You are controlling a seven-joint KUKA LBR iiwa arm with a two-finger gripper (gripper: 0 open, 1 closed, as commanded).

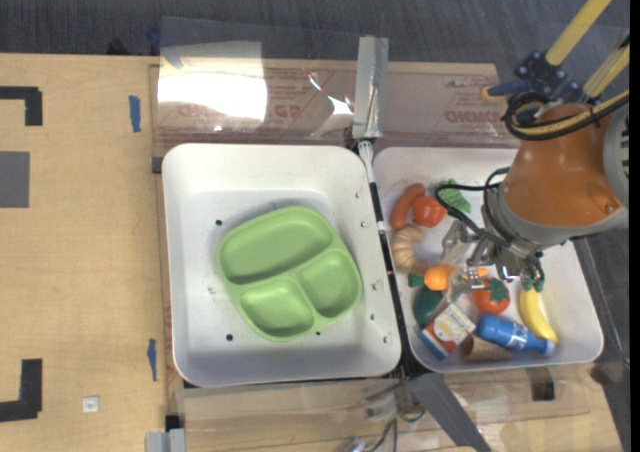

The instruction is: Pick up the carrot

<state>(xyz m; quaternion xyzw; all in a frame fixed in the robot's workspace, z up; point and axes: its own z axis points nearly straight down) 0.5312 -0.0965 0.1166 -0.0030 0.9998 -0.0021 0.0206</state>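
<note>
The carrot [405,206] is a stubby orange-red piece lying at the upper left of the right bin [588,340], close to the divider between the bins. A red vegetable [430,210] with green leaves [455,198] touches its right side. My gripper [482,262] hangs low over the middle of the right bin, below and to the right of the carrot and about a hand's width from it. It sits above a small orange fruit [437,278] and a tomato [490,297]. The orange wrist band hides the bin's upper right part.
The right bin also holds a bread roll [405,245], a banana [537,312], a blue bottle [510,333], a small box [450,325] and a dark green piece [425,305]. A green divided plate [290,270] lies in the left bin [190,180].
</note>
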